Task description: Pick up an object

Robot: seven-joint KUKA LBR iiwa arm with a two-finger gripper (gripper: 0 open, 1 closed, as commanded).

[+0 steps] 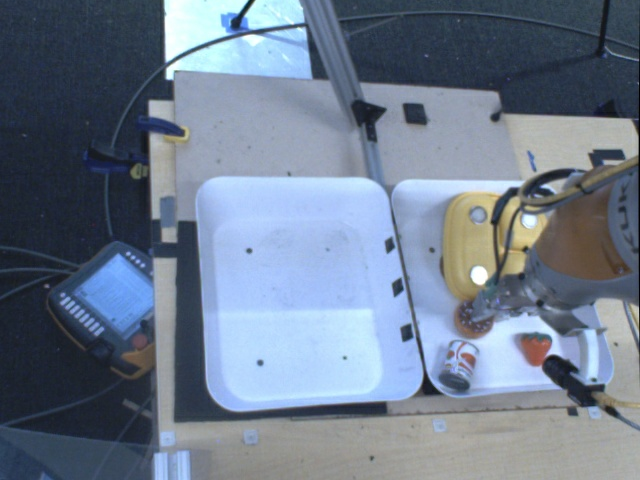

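Nearest the lower edge of the frame, in the right-hand bin (415, 268), a small can (459, 364) with a red and white label lies tilted against the bin's front wall. Just to its right sits a strawberry-like red toy (537, 347). A little above the can, a round brownish object (470, 320) rests on the bin floor, and the gripper (487, 305) comes down right over its upper right side; I cannot tell how the pincer is set, since the arm (585, 243) hides it from here. Behind them, toward the middle right, a yellow rounded object (472, 240) with two bright spots fills the bin's back part. The left-hand bin (215, 268) takes up the centre. At the far left, a teach pendant (105, 303) lies beside the bench (300, 118).
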